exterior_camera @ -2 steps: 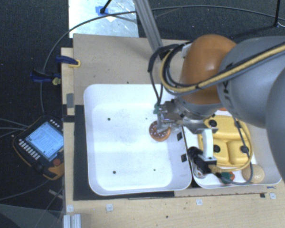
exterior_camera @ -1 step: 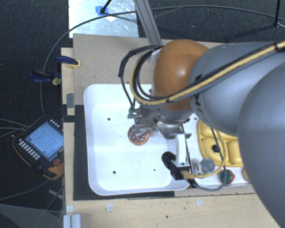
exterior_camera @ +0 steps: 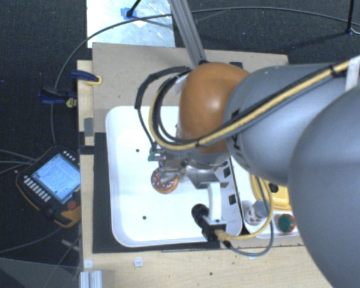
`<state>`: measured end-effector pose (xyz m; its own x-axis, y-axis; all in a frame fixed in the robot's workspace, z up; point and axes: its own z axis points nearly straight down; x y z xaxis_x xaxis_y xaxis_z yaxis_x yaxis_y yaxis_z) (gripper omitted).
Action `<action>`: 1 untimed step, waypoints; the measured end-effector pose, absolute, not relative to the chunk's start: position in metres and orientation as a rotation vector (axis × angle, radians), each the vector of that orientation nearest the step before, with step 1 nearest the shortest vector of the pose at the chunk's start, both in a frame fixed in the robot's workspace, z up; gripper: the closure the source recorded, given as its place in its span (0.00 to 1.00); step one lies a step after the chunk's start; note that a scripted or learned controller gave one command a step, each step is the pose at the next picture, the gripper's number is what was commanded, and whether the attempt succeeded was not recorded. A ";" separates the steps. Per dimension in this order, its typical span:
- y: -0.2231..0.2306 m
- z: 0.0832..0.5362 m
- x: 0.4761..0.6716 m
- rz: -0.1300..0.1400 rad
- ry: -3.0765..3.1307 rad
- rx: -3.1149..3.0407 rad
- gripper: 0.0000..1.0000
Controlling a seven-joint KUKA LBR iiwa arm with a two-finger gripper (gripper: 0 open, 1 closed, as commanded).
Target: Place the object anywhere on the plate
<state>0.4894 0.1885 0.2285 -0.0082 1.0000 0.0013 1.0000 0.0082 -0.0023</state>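
While the gripper (exterior_camera: 166, 171) is hanging over the white bin (exterior_camera: 125, 179), a round brownish object (exterior_camera: 165, 182) is sitting directly beneath it.

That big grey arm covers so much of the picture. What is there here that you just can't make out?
- Gripper: the wrist covers its fingers, so open or shut is unclear.
- Brownish round object: partly under the gripper and blurred; what it is, or whether it is held, is unclear.
- Right bin: mostly under the arm; small yellow and green things peek out.
- Handheld screen: text too small to read.
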 end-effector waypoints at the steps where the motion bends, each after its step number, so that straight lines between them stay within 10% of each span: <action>1: 0.187 0.229 0.490 0.000 -2.225 -2.216 0.00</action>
